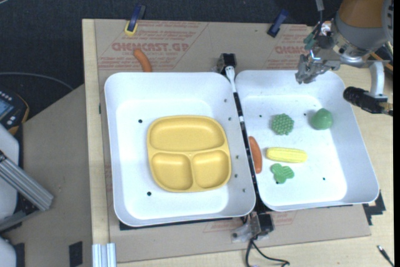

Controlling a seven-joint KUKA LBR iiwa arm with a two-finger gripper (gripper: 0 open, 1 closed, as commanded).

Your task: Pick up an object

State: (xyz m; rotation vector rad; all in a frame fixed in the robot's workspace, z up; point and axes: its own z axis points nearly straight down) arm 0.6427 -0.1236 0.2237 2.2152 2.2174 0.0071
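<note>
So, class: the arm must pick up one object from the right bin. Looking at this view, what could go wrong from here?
1. The corn cob, broccoli floret and green textured ball lie close together, so the gripper may knock a neighbour.
2. The orange sausage lies against the right bin's wall, leaving little room to grasp it.

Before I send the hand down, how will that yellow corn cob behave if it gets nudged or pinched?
The corn cob looks round and elongated, so it may roll if nudged. It lies flat on the bin floor, and its bumpy surface probably helps grip. It sits near the green broccoli piece, which may shift too.
</note>
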